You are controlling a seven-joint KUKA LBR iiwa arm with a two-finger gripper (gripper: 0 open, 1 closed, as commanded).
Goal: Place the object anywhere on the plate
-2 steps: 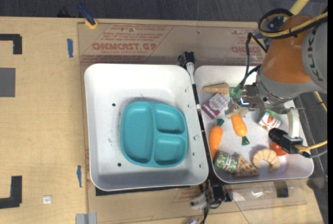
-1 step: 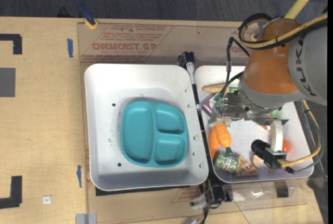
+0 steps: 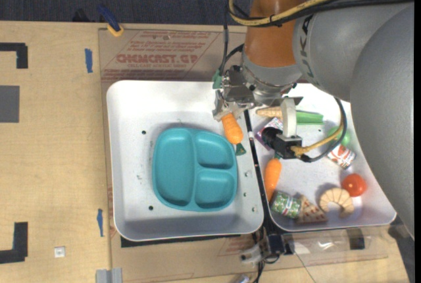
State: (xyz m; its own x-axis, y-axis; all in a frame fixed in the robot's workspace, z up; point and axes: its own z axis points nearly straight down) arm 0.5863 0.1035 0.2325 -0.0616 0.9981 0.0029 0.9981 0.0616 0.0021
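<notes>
A teal plate (image 3: 195, 168) with three compartments lies in the left white bin (image 3: 125, 143). My gripper (image 3: 225, 112) hangs over that bin's right side, just past the plate's upper right corner. It is shut on a small orange carrot (image 3: 231, 129), which hangs tilted from the fingers with its green end (image 3: 240, 149) pointing down to the right. The carrot sits above the gap between the plate's edge and the divider between the bins.
The right bin (image 3: 378, 206) holds a second carrot (image 3: 272, 173), a tomato (image 3: 355, 184), a croissant (image 3: 335, 200), a pizza slice (image 3: 310, 210), a green item (image 3: 285, 203), a can (image 3: 342, 156) and a green vegetable (image 3: 306, 118). The arm covers the right bin's upper part.
</notes>
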